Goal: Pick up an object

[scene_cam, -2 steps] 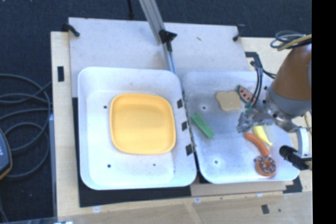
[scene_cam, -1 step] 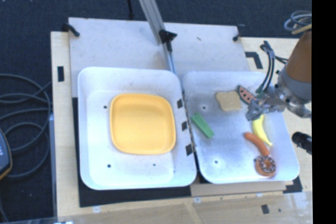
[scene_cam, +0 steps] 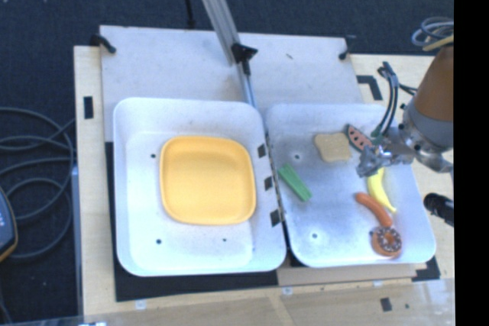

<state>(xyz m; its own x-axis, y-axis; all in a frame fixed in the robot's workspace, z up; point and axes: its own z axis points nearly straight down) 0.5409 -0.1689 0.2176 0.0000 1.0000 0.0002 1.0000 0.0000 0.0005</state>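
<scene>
The right bin holds a tan block, a green block, a yellow banana, an orange sausage, a brown doughnut and a reddish piece. My gripper hangs low over the right side of this bin, right at the banana's upper end and just right of the tan block. The wrist hides the fingertips.
A yellow square plate lies in the left bin. A metal pole slants up from the divider between the bins. Cables lie on the floor at the far left.
</scene>
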